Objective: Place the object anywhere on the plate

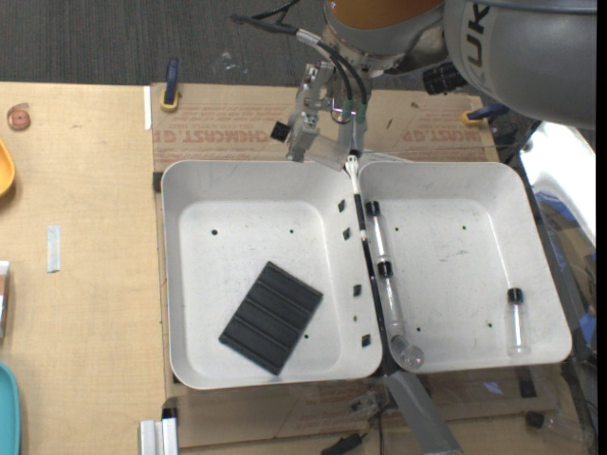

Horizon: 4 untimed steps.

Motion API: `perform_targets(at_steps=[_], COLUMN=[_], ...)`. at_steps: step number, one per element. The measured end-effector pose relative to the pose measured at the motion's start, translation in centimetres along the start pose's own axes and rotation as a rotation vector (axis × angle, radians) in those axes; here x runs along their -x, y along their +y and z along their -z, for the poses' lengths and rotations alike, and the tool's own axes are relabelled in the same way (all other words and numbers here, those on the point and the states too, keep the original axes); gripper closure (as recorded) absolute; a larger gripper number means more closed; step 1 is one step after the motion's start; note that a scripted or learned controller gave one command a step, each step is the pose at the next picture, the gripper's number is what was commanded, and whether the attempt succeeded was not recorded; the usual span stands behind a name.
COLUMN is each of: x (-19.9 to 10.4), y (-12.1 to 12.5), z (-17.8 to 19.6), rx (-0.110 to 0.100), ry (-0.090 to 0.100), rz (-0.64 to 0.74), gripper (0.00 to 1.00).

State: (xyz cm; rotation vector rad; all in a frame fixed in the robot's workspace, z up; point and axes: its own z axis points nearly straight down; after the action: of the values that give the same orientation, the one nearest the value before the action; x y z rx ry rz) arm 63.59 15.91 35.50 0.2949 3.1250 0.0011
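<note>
The gripper (327, 121) hangs beyond the bins' far edge; whether its fingers are spread I cannot tell. A black plate (271, 317) lies in the left bin (190, 207).

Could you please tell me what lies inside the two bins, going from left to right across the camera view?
Black ridged plate in the left bin → long clear tube along the right bin's left wall → short clear tube near its right wall.
</note>
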Motion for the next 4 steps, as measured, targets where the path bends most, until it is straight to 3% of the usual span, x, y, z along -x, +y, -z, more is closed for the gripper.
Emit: perform_targets(at_steps=[1,2,3,4], x=[1.6,-6.5,-2.1,2.3], y=[-0.4,-0.8,0.6,-1.1], z=[8.7,2.8,6.4,8.6], rx=[0.000,0.002,0.004,0.004], ry=[-0.002,0.002,-0.002,-0.002], rz=[0.233,0.951,1.432,1.635], gripper=[1.00,1.00,1.00,1.00])
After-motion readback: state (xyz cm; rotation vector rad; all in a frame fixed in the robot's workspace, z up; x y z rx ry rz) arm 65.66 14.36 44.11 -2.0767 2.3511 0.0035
